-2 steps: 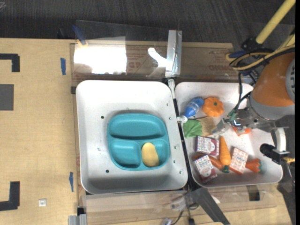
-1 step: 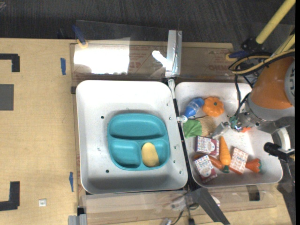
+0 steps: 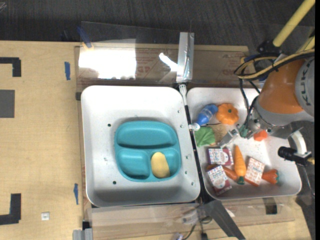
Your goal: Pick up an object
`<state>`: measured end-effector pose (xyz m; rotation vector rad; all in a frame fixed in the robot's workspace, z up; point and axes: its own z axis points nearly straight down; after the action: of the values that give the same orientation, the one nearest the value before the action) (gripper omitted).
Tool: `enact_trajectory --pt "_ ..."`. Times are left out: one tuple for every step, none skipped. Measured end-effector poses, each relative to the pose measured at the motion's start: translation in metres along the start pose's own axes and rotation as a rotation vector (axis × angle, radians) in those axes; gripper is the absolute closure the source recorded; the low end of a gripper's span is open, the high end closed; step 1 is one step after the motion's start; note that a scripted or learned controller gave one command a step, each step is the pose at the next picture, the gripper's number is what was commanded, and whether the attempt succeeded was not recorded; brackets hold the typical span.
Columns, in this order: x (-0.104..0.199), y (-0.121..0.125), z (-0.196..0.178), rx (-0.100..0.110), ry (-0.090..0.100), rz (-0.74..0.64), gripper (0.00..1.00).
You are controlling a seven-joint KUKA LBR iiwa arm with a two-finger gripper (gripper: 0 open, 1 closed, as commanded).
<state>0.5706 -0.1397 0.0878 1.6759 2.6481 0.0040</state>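
Over the right bin (image 3: 295, 184), the gripper (image 3: 243, 130) hung among crowded toys (jaw state indiscernible); a carrot (image 3: 239, 160) lay just beside, so a neighbour might deflect the grasp.

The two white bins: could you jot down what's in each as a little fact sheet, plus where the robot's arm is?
left bin: teal divided tray with a yellow potato-like piece in its lower right compartment
right bin: toy food, including a blue bottle, orange pumpkin, carrot, small printed cartons
arm: reaching in over the right bin's upper right
end effector: low beside the pumpkin; grip unclear
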Motion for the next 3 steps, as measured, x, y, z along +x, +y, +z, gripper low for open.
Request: enact_trajectory --pt "-0.017 0.059 0.001 0.002 0.002 0.079 0.0" --pt "-0.034 0.09 0.003 0.006 0.004 0.287 0.0" --pt "-0.02 0.094 0.002 0.018 0.0 -0.001 0.0"
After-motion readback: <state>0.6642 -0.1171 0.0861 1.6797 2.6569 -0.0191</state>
